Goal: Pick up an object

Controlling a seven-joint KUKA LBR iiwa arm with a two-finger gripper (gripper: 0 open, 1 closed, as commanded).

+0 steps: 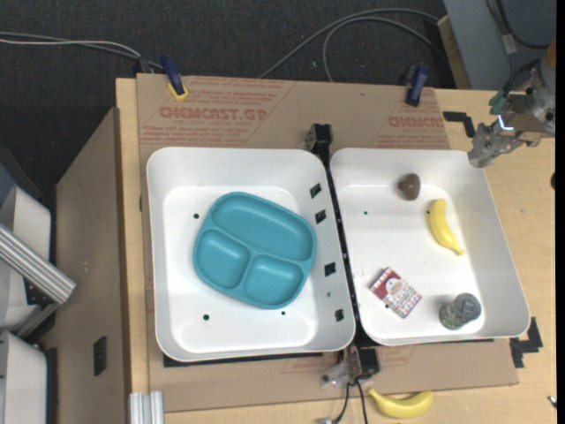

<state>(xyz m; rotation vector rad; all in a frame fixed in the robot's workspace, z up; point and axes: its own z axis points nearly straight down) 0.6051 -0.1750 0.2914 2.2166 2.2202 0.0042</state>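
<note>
Claw (491, 145) hovers off the right bin's (494, 263) far corner, grip impossible to tell, and the banana (445, 227) lies nearby inside, so best drop straight over its middle, straddling the narrow width.

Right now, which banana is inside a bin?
The banana in the right bin, beside the brown ball. The other banana lies on the bench below the bins.
</note>
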